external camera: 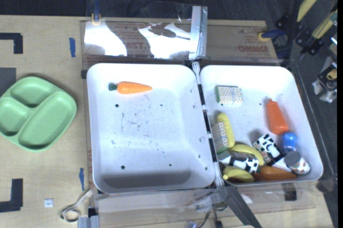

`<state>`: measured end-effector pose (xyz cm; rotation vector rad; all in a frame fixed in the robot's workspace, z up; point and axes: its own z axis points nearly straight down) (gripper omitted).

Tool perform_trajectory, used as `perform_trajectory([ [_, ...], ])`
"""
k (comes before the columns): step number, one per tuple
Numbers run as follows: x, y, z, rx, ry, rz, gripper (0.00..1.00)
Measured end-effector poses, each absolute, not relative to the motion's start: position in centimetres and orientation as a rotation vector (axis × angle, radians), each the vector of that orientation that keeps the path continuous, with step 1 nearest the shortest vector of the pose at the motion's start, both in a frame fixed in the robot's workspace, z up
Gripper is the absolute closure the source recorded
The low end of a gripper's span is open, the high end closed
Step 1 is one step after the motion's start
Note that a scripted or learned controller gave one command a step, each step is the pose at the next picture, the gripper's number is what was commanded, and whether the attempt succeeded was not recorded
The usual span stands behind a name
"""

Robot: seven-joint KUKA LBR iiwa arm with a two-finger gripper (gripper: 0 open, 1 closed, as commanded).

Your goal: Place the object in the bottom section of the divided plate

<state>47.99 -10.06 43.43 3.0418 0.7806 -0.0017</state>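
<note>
We see the orange plastic carrot (133,88) lying in the left white bin (102,157), well apart from the green divided plate (36,112); everything remains undone, and jaw state we cannot tell.

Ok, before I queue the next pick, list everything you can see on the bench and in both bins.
divided plate: 1, green, on the bench left of the bins
left bin: 1, white
carrot: 1, orange with green top, left bin, upper left
right bin: 1, white
sponge-like block: 1, green-edged, speckled, right bin, upper middle
corn cob: 1, yellow, right bin, by the left wall
orange bottle: 1, right bin, right side
bananas: 2, yellow, right bin, lower pile
blue ball: 1, lower pile
</note>
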Motion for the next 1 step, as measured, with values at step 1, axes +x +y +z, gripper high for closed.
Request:
perform_trajectory([
  [1,48.11,-8.82,43.46,3.060,0.711,-0.004,1.00],
])
